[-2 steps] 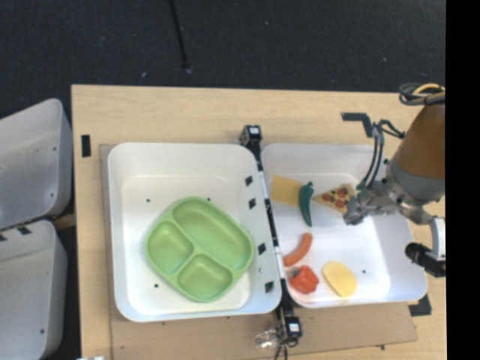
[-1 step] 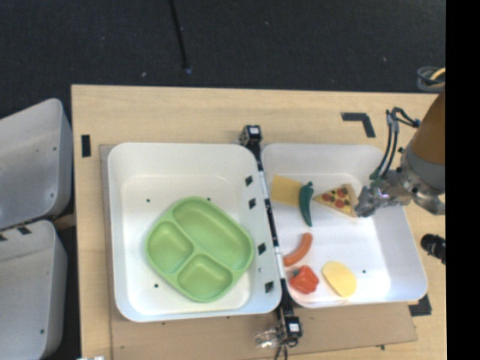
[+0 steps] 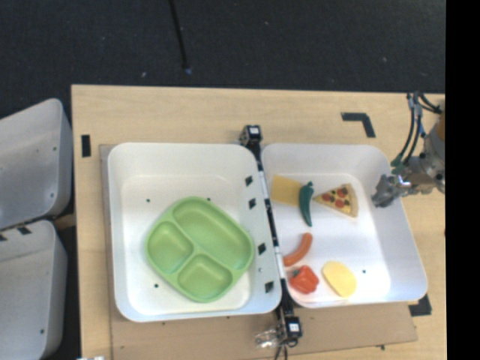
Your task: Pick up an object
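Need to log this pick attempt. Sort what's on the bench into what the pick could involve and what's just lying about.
For the pick:
gripper, at the right bin's right rim
pizza slice
green pepper
cheese wedge
sausage
red pepper
yellow piece

Lying about:
green tray, in the left bin

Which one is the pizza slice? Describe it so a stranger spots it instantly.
Start at the right bin. Near its far wall, just right of the green pepper, lies the pizza slice. It is the one flat triangle there, tan with red and dark toppings, unlike the plain yellow wedge left of the pepper.
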### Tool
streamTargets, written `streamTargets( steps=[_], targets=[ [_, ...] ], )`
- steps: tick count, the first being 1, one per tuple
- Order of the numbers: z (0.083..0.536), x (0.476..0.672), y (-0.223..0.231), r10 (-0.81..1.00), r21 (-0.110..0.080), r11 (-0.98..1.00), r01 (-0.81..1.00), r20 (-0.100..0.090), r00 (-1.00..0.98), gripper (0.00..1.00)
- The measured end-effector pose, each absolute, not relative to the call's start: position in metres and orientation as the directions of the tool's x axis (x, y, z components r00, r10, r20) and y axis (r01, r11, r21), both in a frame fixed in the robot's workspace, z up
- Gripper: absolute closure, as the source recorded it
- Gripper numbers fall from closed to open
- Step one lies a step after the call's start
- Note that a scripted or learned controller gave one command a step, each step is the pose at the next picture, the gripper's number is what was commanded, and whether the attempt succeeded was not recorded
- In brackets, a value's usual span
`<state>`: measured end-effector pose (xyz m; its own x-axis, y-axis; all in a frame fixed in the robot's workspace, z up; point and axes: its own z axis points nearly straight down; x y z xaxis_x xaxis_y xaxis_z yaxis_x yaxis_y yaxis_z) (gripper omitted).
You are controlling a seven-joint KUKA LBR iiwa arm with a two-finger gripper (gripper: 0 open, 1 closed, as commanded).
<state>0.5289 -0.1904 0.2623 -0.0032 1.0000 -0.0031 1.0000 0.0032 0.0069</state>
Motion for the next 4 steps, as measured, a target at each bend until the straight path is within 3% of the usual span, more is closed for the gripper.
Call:
streamTargets(
  steps=[1, 4],
  targets=[
    [0.271, 0.530, -0.192, 1.000, 0.003, 0.005, 1.000, -0.002, -0.005, 1.00],
    [0.258, 0.585, -0.046, 1.000, 0.002, 0.007, 1.000, 0.000, -0.007, 1.00]
  ],
)
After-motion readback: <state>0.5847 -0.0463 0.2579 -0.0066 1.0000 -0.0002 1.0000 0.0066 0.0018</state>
